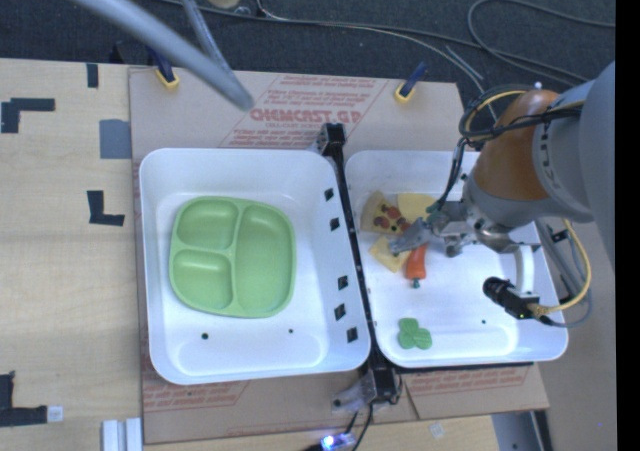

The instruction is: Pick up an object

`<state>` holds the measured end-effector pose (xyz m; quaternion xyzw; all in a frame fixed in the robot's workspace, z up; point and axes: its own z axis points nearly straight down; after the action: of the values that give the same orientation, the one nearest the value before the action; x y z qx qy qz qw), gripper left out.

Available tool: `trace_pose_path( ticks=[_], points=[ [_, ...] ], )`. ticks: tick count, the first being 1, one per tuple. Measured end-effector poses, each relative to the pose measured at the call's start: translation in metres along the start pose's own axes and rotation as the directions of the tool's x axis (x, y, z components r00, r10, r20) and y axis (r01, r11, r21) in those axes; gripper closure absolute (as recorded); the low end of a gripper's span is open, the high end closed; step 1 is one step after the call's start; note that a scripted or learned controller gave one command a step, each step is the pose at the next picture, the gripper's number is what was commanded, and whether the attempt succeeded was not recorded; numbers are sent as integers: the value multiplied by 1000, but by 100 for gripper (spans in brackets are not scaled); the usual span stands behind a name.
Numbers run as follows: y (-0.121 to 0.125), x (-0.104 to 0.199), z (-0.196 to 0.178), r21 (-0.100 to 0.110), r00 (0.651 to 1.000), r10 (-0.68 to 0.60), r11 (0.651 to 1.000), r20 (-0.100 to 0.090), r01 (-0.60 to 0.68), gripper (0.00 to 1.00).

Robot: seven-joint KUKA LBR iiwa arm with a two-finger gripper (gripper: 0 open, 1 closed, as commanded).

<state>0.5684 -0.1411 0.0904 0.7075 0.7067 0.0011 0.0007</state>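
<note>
In the right bin (520,339) lie a yellow, cheese-like flat piece (388,214), an orange carrot-like piece (416,263) and a small green clover-shaped piece (413,335). My gripper (420,236) reaches in from the right and hangs low over the yellow piece and the top end of the orange piece. Its dark fingers overlap both pieces, and I cannot tell whether anything sits between them. The grey arm with its orange band (510,154) covers the bin's right part.
The left bin (180,339) holds a green divided plate (233,256). A black divider with clips (345,239) runs between the bins. Cables (560,289) loop at the arm's right side. Cardboard (300,104) and wooden bench surround the bins.
</note>
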Motion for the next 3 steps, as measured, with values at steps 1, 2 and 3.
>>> trace_pose_path(
  ticks=[1, 2, 3],
  points=[
    [3, 2, -16, -7, 1000, -5, 1000, -2, 5, 100],
    [-4, 9, -69, 0, 1000, -3, 1000, 1, 3, 100],
    [2, 12, -112, -1, 1000, -3, 1000, 1, 3, 100]
  ],
)
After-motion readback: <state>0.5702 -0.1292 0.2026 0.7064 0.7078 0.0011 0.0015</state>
